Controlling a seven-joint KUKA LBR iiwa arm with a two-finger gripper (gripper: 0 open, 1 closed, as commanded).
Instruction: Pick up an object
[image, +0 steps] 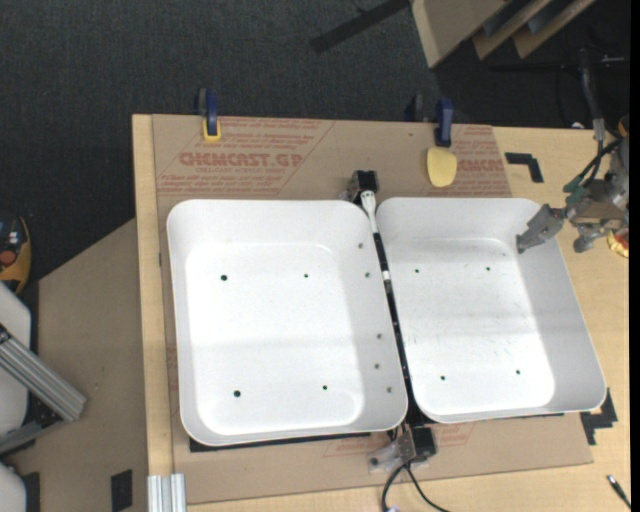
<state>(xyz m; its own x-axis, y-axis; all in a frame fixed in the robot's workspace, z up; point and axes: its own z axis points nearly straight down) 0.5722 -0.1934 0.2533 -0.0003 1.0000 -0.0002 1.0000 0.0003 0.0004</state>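
A small yellow object (441, 166) lies on the brown board (260, 150), outside the bins, just beyond the far edge of the right bin (560, 330) and below a blue clamp (444, 120). The claw (540, 228) hangs over the right bin's far right corner, holding nothing; its opening cannot be told. The left bin (270, 330) sits alongside, a black strip (385, 290) between them. Another clamp (209, 108) grips the surface's far edge. Dark carpet (150, 50) lies beyond.

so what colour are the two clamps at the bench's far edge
Blue, each with a yellowish pad: left clamp, right clamp. Camera view.
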